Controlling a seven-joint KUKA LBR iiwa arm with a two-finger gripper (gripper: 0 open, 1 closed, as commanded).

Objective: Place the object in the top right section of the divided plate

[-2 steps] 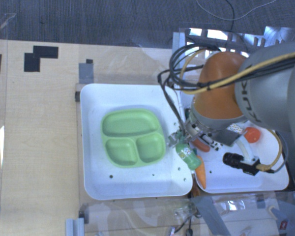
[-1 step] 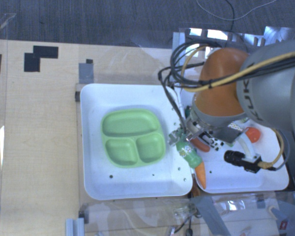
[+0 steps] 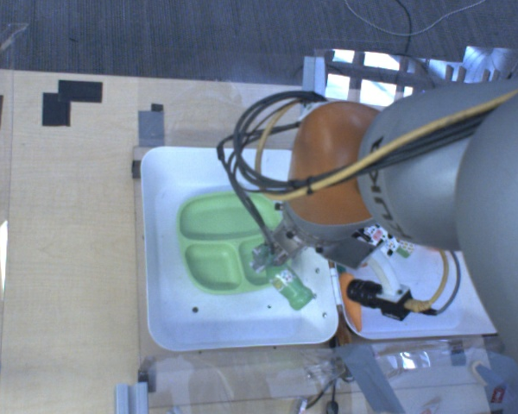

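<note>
A light green divided plate [image 3: 209,241] lies in the left white bin [image 3: 168,317]. Two of its sections show, a long one at the top and a smaller one at the lower left; its right part is hidden under the arm. My gripper [image 3: 266,261] hangs low over the plate's right side, at the plate's lower right edge. A small green bottle-like object [image 3: 293,291] with a pale label lies tilted just below and to the right of the gripper, at or just off the plate's rim. Whether it touches the gripper is unclear.
The grey arm with its orange band [image 3: 328,158] and black cables [image 3: 246,166] covers the left bin's right half and most of the right bin [image 3: 466,317]. An orange object [image 3: 349,316] and small card-like items [image 3: 388,241] show in the right bin.
</note>
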